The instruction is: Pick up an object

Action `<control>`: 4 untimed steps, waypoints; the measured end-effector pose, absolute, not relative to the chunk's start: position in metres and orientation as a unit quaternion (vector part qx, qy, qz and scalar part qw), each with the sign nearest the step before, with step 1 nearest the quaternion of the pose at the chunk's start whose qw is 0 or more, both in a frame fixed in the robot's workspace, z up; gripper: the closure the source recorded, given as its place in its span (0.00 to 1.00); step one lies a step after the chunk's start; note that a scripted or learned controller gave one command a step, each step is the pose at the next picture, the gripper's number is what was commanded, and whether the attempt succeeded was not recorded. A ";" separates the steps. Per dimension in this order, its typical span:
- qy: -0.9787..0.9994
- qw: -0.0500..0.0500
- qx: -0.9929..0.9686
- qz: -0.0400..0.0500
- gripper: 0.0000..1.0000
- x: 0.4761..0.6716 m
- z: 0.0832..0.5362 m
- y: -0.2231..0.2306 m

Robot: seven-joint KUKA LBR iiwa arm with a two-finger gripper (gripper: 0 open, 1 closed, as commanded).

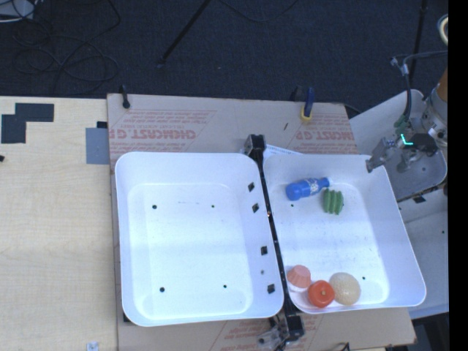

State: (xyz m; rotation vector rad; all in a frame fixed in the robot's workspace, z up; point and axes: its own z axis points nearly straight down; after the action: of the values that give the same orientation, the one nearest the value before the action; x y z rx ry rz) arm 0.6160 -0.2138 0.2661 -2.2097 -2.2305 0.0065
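Camera view: my gripper (401,146) sits at the far right, off past the upper right corner of the right bin (387,218), above the bench edge, not over any object. Can't tell its state, it's too small and cluttered there. Nothing visible in its grasp.

Right bin holds all the candidates. Blue bottle (306,188) lies on its side near the bin's upper middle, cap end pointing right. Green ridged object (333,201) just beside it to the right, slightly lower, apart from the bottle by a sliver. Down in the near corner, three pieces are clustered: pink round piece (298,276) by the divider, red-orange round object (320,293) touching or almost touching it, pale cream round object (345,288) right against the red one.

Left bin (190,232) is beside it, sharing the black clipped seam in the middle. Both bins rest on a cardboard sheet (183,126) with red print. Blue-and-yellow clamp (308,102) at the cardboard's back edge.
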 end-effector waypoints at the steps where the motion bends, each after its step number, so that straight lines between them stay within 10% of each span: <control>1: -0.710 0.001 -0.704 0.002 0.00 0.616 0.266 -0.214; 2: -0.711 0.000 -0.703 0.002 1.00 0.616 0.276 -0.214; 3: -0.712 0.001 -0.702 0.002 0.00 0.616 0.276 -0.214; 4: -0.712 0.001 -0.702 0.002 0.00 0.616 0.276 -0.214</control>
State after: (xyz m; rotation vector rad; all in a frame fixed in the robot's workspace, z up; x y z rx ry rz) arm 0.6162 -0.2140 0.2757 -2.2059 -2.2349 0.0073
